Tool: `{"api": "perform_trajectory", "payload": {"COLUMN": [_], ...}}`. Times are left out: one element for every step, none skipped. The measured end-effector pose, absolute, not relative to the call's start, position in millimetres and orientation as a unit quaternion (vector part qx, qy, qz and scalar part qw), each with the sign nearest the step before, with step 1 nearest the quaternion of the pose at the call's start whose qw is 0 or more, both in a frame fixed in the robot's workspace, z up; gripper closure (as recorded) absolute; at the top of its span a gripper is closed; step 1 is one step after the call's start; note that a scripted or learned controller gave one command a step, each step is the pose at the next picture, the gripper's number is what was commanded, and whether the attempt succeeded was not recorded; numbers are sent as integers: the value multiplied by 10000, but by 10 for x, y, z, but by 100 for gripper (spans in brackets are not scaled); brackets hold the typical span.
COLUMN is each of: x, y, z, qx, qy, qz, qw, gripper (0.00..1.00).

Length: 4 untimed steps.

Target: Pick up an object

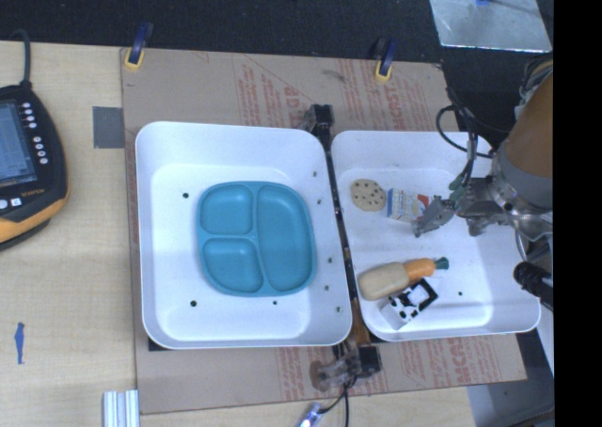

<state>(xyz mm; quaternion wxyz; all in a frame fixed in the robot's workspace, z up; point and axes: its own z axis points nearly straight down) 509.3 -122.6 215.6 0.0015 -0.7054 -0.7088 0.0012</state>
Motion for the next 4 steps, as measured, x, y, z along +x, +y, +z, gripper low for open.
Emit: {"api": "perform_trajectory", "payload": {"x": [5103,4864,5439,4761], "y": [-1346,-1101,-1031,-1178], "z": [905,919,917,916], "qx": [-7054,-7056,-7047,-7051], "qy": [-7088,-7086,-7095,-7091], "qz": [21,2,15,11], "qw": [22,-11,9,3], "gripper": [0,0,0,0]}}
